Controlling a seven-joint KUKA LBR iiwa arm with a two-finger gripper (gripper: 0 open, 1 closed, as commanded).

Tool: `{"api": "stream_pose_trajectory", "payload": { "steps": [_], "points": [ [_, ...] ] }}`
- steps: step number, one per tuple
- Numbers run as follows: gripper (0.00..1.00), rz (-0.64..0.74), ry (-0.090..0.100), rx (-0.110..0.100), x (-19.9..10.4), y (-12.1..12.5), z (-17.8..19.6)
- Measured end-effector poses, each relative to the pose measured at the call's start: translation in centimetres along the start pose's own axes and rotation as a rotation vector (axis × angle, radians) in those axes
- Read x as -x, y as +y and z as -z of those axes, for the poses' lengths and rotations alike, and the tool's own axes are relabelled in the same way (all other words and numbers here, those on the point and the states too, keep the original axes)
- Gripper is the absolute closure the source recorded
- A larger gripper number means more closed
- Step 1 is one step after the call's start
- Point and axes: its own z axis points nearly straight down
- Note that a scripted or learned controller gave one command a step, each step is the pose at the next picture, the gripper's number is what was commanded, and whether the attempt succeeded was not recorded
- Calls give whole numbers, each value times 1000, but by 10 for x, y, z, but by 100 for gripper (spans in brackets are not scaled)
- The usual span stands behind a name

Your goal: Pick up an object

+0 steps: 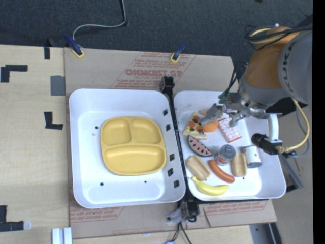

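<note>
The likeliest target is the orange toy piece (pixel 210 125) lying near the far-left part of the right bin (pixel 277 187), just beside a small yellow-and-red toy food cluster (pixel 195 126); the gripper (pixel 227 112) hangs right above it, and whether the fingers are spread or closed I cannot tell, nor does anything show between them; the step in hand looks like the approach before a grasp, and the next move calls for a straight descent onto one piece without nudging its neighbours; a pink-and-white packet (pixel 231 131) lies just to the right of the orange piece, a watermelon slice (pixel 200 146) nearer the bin's left wall, then a bread roll (pixel 197 167), a red sausage (pixel 221 171), a hot dog bun (pixel 238 164), a small tin can (pixel 225 153) and a banana (pixel 210 188) toward the near edge; the left bin (pixel 81 136) holds a yellow divided plate (pixel 133 145); the cardboard (pixel 147 72) over the surface reads "CHEMCAST" in red.
</note>
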Motion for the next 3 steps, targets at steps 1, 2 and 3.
{"api": "stream_pose_trajectory", "payload": {
  "steps": [1, 2, 3],
  "points": [
    [0, 1, -4, 13, 35, 30, -86],
    [100, 0, -2, 4, 35, 27, -80],
    [100, 1, 0, 2, -45, 5, -2]
  ]
}}
